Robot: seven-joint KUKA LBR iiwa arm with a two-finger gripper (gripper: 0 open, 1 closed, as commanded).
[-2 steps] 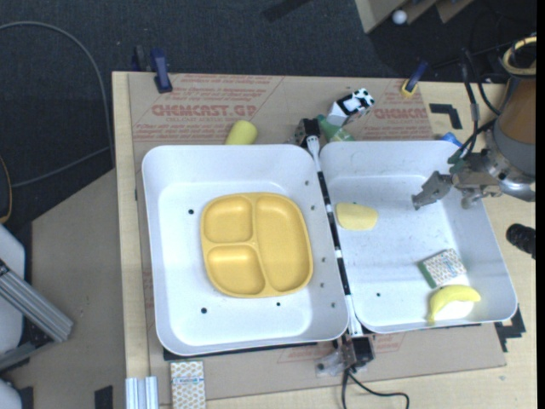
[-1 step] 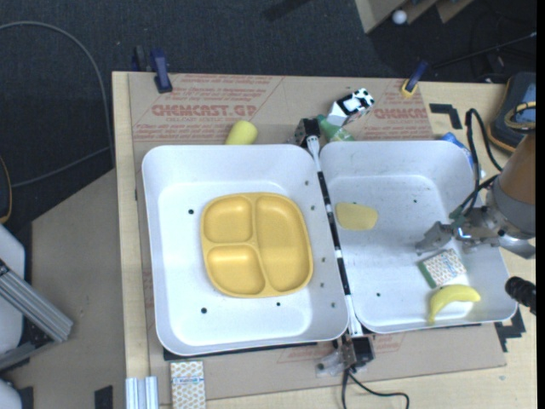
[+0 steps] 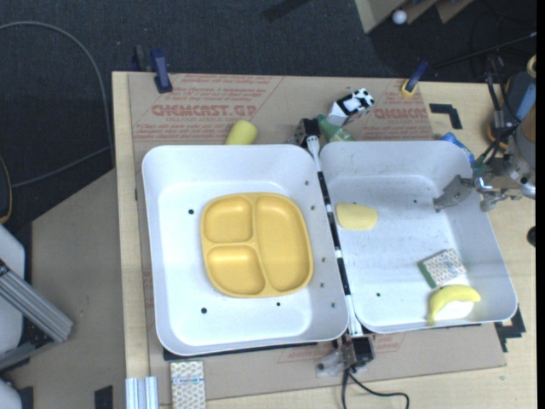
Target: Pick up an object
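Banana (image 3: 453, 300) lies crosswise in right bin (image 3: 400, 164) — gripper (image 3: 451, 196) state unclear.

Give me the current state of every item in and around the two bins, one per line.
gripper: at the right bin's far right edge, holding nothing visible.
yellow divided plate: flat in the left bin, compartments bare.
pale yellow piece: lying loose at the right bin's left wall.
banana: lying in the near right corner.
patterned packet: flat, beside the banana.
yellow cylinder: on the board behind the bins.

Blue clamp (image 3: 159, 70) and yellow cylinder (image 3: 242, 132) on the brown board (image 3: 204, 100)
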